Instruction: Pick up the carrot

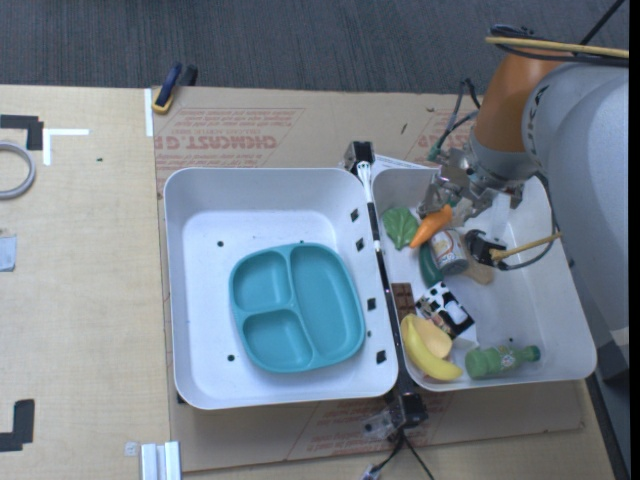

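In the camera view the hand [452,194] hangs over the far end of the right bin [560,340], under the grey wrist with its orange band. The carrot [432,227] lies just below and slightly left of the hand, its thick end toward the fingertips and seemingly touching them. Whether it sits between the fingers I cannot tell, and I cannot tell if the hand is released or clenched; the wrist hides that part.

Just left of the carrot is a green leafy toy [400,226]; directly nearer the camera from it lies a metal can [447,253]. Farther toward the camera from the hand are a black-and-white block [445,307], a banana [428,347] and a green bottle [497,359]. Well to the hand's left, the left bin [190,298] holds a teal divided plate [297,306].

My judgement: the step is the grasp itself, at the carrot. Next it calls for a firm closure on the carrot, then a straight lift clear of the can and the leaf.
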`<state>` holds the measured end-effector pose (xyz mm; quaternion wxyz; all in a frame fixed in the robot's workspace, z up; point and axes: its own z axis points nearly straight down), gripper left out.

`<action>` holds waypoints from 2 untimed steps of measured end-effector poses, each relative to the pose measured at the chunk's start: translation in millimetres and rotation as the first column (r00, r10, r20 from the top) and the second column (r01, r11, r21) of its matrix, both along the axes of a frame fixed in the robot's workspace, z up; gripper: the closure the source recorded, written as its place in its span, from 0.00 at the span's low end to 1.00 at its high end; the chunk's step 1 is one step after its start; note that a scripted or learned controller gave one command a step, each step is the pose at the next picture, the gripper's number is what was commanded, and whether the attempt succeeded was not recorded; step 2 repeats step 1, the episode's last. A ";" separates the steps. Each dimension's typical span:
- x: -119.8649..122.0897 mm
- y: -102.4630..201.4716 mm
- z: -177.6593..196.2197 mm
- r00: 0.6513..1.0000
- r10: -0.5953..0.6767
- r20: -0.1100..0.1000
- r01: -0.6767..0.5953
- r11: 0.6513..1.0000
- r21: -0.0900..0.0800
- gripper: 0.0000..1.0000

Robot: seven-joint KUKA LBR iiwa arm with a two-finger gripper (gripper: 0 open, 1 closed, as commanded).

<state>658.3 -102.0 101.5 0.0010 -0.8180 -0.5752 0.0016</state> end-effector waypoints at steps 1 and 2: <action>0.5 67.6 90.4 0.999 -0.051 0.003 0.051 0.999 0.000 1.00; 0.5 67.6 90.4 0.999 -0.051 0.003 0.051 0.999 0.000 1.00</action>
